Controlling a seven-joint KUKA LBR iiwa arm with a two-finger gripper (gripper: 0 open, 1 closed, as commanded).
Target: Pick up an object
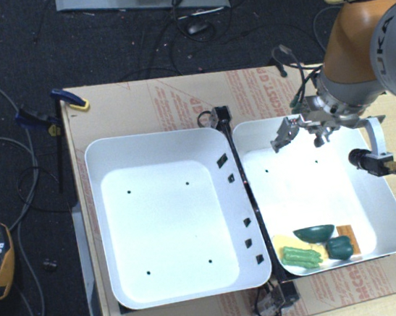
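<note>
Reaching in from the right, the grey arm with its orange band [359,29] holds the gripper [301,134] above the far part of the right bin [287,170], near that bin's far rim. Its two fingers are spread apart with nothing between them; the left fingertip [280,141] hangs over the white floor of the bin. The objects lie well apart from the gripper, bunched in the near right corner of the same bin: a dark green bowl-like piece [314,233], a bumpy light green object [300,257] just left of and nearer than it, a teal rounded object [340,247] beside them on the right, and a flat orange-brown piece [347,232] partly under these. The left bin [109,202] sits just beside the right one on the cardboard-covered bench [175,102].
</note>
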